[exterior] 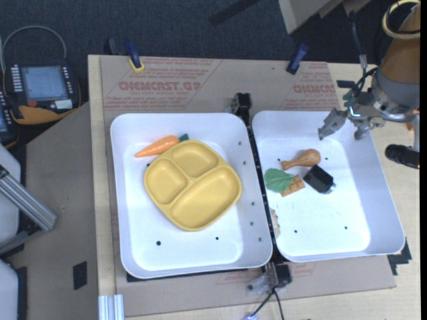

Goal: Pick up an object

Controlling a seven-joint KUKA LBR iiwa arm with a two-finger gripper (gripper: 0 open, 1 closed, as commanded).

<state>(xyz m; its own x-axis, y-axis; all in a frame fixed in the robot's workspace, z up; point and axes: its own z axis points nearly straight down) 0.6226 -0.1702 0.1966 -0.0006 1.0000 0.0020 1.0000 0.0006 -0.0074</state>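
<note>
the yellow divided plate point(193, 185) lies in the left bin point(133, 245) and serves as the landmark. just up and left of the plate, touching its rim, a toy carrot point(156, 147) lies with its long axis nearly level, green top toward the plate's upper edge, tip pointing left. right of the plate, across the divide in the right bin point(373, 239), a green leafy toy point(281, 181) rests on a small tan piece. just above it a brown drumstick point(301, 159) lies with its long axis slightly tilted, thin bone end pointing left toward the plate, fat end up-right. beside it sits a black block point(318, 179). farthest right and higher than the plate, the gripper point(344, 123) hangs over the bin's upper right corner, its fingers point(328, 127) spread apart with nothing between them.
</note>
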